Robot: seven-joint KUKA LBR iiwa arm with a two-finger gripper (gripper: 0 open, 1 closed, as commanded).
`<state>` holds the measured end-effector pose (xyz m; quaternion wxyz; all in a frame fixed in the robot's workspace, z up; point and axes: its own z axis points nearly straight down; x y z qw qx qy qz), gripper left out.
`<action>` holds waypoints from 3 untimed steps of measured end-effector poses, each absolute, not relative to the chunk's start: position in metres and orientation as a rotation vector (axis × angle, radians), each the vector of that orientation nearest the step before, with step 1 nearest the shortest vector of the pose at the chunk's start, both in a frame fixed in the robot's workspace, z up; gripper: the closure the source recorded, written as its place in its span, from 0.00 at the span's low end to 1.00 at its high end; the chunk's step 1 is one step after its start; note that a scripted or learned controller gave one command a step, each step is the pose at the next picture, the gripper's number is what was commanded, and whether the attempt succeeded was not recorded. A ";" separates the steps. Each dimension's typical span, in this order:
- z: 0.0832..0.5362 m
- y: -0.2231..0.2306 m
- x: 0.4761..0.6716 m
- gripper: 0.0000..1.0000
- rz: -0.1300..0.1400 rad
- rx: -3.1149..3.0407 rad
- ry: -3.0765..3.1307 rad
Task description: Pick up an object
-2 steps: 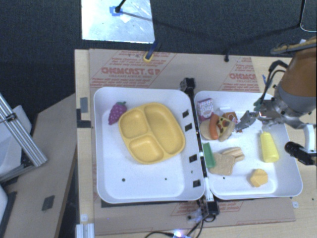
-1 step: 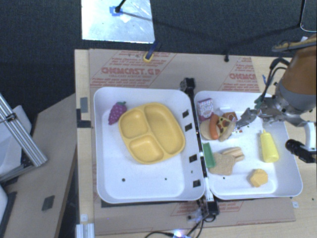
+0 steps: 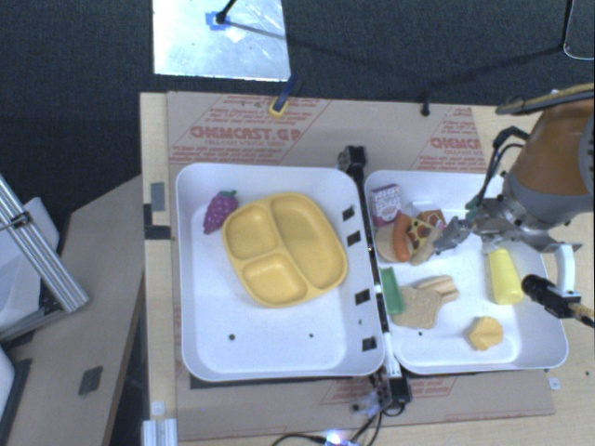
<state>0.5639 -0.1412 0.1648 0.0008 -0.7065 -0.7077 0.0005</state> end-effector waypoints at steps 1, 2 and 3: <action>0.120 -0.135 0.568 0.00 0.001 -2.216 -2.223; 0.084 -0.134 0.569 0.00 0.000 -2.219 -2.222; 0.095 -0.135 0.569 1.00 -0.002 -2.221 -2.223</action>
